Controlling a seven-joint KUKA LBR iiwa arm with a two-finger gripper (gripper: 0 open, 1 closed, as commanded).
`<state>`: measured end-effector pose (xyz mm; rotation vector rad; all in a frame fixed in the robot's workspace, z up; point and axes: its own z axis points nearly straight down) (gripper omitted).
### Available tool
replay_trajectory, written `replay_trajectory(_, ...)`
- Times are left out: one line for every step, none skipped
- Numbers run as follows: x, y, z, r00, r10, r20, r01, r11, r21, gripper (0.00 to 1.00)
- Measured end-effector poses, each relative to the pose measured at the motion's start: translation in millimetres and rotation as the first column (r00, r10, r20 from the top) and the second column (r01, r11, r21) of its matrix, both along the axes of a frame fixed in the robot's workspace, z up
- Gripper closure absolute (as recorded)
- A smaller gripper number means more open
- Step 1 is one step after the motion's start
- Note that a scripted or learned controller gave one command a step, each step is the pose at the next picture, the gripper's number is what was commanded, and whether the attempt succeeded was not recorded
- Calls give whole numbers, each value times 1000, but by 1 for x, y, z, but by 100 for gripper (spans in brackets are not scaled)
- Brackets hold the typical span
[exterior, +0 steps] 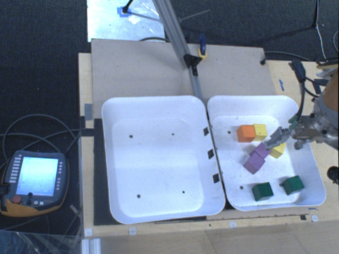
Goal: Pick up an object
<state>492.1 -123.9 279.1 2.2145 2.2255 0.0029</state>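
The right bin point(307, 142) holds several small blocks. An orange block point(246, 133) and a yellow block point(260, 130) sit side by side near its middle. Two purple blocks point(256, 159) lie touching each other just below them. A second yellow block point(278, 151) is partly hidden under the gripper. Two dark green blocks point(262, 191) point(292, 184) rest near the bin's front edge. My gripper point(274, 140) reaches in from the right, low over the bin, its tip between the upper purple block and the second yellow block. Nothing is visibly lifted.
The left bin point(114, 142) lies beside the right one, with a dark divider strip point(211, 153) between them. A slanted metal pole point(175, 25) stands behind the bins. A teach pendant point(34, 181) with cables lies off the bench at left.
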Motion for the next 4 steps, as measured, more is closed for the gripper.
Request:
replay_trajectory(0,0,0,1000,-1,1,1,1000,0,0)
replay_trajectory(-4,-10,-52,1000,-4,-5,4,1000,0,0)
replay_trajectory(-6,-11,-114,1000,-3,-7,3,1000,1,0)
replay_trajectory(-6,-9,-156,1000,-3,-6,3,1000,1,0)
